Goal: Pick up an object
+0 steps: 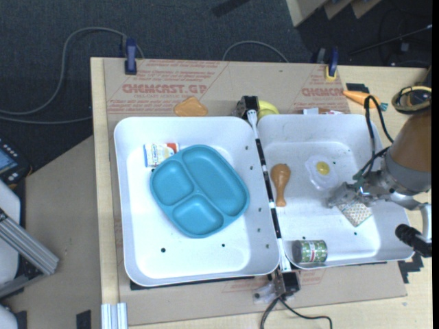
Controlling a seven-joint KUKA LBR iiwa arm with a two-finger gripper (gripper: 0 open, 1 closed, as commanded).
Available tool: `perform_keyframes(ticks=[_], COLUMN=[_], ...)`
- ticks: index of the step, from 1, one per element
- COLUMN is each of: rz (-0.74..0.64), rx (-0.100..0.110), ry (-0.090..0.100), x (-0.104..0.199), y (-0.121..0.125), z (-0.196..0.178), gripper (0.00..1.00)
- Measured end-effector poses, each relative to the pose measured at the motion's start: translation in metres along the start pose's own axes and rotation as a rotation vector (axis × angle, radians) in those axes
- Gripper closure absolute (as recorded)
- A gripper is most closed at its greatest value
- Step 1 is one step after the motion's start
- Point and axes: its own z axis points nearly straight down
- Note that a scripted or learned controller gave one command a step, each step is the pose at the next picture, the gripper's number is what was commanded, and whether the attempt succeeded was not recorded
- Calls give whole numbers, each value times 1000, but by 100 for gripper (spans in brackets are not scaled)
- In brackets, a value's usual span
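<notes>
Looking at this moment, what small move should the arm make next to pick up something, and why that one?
Probably a short move toward the fried-egg toy, ending above it. The pincer sits low in the right bin with nothing visibly between its tips, and the egg lies just up and left of it, apart from the chicken drumstick and the green can, so it seems the nearest free target.

Two shallow white bins are counted on the worktop (103, 184): a left bin (130, 204) and a right bin (357, 249). In the left bin, one blue divided tray (199, 190) and one small printed packet (159, 153) are seen. In the right bin, one toy drumstick (280, 181), one fried-egg toy (321, 170), one small can (310, 251) and one patterned flat piece (357, 213) are counted. Two blue clamps (130, 55) are fixed along the far edge.
</notes>
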Motion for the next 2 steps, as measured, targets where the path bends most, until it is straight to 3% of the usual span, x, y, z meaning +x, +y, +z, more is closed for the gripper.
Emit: perform_keyframes(ticks=[1, 2], rz=[-5, -13], rx=[-10, -7], ry=[-3, 1], x=[2, 86], y=[5, 22], z=[-11, -1], gripper=[100, 100])
